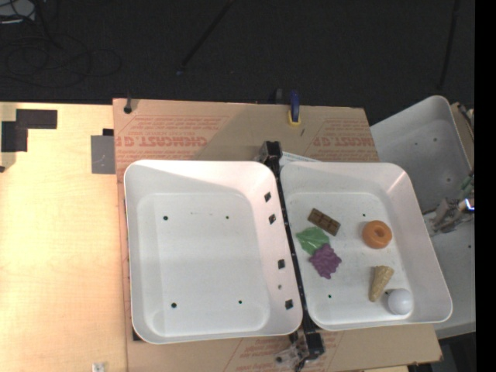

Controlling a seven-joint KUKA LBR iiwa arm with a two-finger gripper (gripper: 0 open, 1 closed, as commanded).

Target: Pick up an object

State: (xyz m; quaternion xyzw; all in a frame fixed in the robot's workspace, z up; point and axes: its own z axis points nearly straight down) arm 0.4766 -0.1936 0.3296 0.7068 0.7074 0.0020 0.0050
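The right bin holds several small objects. A brown chocolate bar lies near its left-centre, with a green leafy piece just below it and a purple grape bunch touching that piece's lower right. An orange doughnut sits to the right. A tan cone lies near the front right, with a white ball beside its lower end in the corner.
The left bin stands beside the right one, their rims meeting along a clipped seam. Both rest on cardboard on a wooden bench. A grey metal plate lies at the right, a blue clamp behind.
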